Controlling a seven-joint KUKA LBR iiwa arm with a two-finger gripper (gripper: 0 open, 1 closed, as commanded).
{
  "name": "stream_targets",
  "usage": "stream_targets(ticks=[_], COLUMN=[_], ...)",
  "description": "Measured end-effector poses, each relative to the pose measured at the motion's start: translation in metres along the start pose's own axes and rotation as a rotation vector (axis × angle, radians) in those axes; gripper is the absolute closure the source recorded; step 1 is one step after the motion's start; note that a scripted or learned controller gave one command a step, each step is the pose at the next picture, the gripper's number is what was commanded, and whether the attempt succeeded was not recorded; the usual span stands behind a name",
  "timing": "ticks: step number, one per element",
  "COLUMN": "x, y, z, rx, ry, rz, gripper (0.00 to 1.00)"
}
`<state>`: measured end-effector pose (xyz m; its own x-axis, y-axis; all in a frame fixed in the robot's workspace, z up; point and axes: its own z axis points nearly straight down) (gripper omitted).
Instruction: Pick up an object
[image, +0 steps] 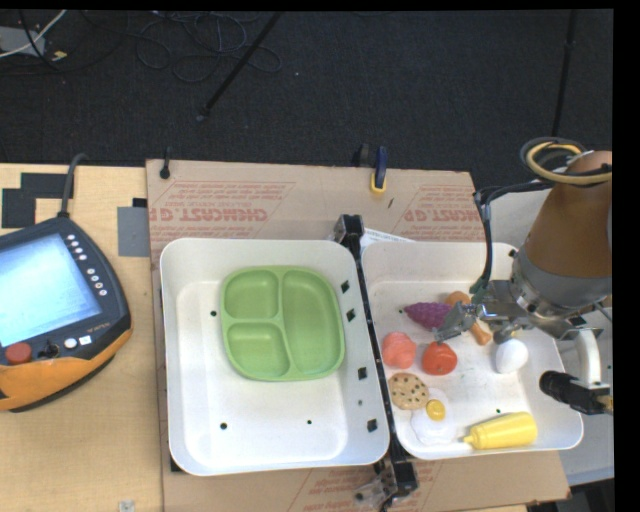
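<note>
My gripper (466, 318) hangs low over the middle of the right bin (560, 440), at the end of the grey and orange arm coming in from the right. Its tip is right next to a purple piece (427, 314) on its left. A small orange piece (458, 297) lies just behind it and another orange piece (482, 334) just under it. Near the front are a pink fruit (398, 349), a red tomato (439, 358), a white egg (511, 355), a brown cookie (408, 390), a small yellow piece (435, 408) and a yellow bottle (500, 431).
The left bin (190, 420) holds a green divided plate (282, 323). A black divider (365, 340) runs between the two bins. A teach pendant with a screen (50, 310) lies on the bench at far left.
</note>
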<state>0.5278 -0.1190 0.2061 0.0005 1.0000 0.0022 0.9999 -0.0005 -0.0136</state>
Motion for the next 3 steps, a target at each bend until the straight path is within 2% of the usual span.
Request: stream_targets(ticks=[1,2,3], x=[0.0,-0.005,-0.009], y=[0.003,0.003,0.001], z=[-0.006,0.057,0.119], rx=[-0.012,-0.003,-0.004], ry=[-0.002,0.0,0.001], rz=[-0.001,-0.001,-0.002], gripper=[0.0,0.0,0.0])
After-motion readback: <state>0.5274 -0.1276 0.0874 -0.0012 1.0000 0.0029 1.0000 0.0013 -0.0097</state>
